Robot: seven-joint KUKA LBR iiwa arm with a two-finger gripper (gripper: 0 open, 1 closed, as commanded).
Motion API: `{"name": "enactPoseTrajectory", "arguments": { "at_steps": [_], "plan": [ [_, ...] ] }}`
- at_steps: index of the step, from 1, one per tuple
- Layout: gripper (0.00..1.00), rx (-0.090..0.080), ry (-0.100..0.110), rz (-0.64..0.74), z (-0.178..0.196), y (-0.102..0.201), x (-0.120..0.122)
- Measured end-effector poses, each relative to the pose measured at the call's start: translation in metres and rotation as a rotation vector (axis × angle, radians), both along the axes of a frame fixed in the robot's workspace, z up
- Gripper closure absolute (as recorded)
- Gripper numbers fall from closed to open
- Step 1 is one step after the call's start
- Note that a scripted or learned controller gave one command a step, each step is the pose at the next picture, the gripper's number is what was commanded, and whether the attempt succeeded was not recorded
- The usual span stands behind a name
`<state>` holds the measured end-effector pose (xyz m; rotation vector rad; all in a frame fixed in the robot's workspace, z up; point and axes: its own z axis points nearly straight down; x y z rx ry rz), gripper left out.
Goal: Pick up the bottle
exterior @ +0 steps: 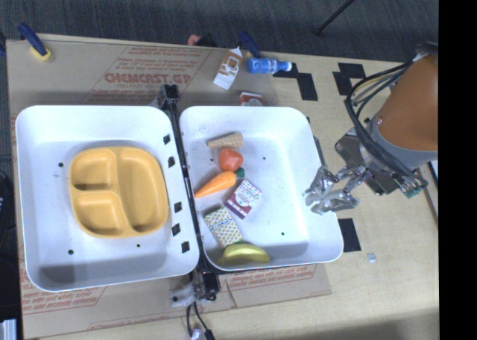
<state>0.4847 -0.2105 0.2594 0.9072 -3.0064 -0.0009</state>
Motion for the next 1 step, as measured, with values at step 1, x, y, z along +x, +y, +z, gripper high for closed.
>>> {"name": "enactPoseTrajectory", "arguments": {
  "at_steps": [1],
  "plan": [
    [1.0,0.001,0.001,0.081,-0.021,-0.0002,0.0017]
  ]
}}
